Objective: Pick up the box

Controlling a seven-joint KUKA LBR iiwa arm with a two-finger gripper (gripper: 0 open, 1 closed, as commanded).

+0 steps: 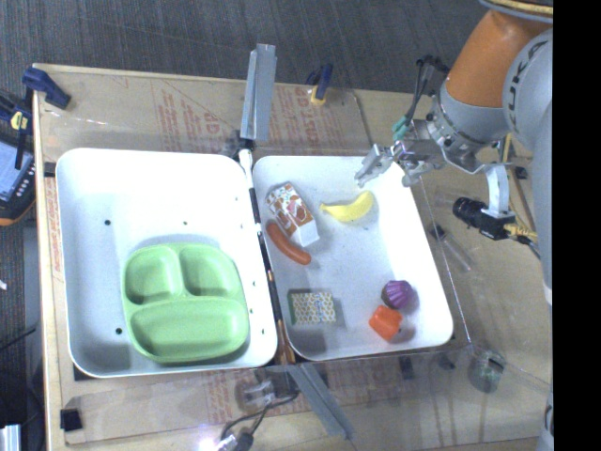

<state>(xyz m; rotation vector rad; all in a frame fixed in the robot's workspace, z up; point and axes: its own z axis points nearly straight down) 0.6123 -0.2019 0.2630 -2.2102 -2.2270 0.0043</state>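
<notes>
Currently right bin [427, 252]: box [291, 212], banana [349, 209], sausage [288, 243]; end effector [380, 165] spread wide, empty.

You look down on a plywood bench [141, 111] printed with faint red lettering, standing on dark grey carpet [188, 17]. Blue clamps [45, 86] grip its far edge at the left corner and near the middle [320, 81]. A grey metal bar [256, 92] stands upright at the far edge. At the left edge sits a black and orange device [14, 172]. Light falls evenly, with a bright glare on the near edge.
</notes>
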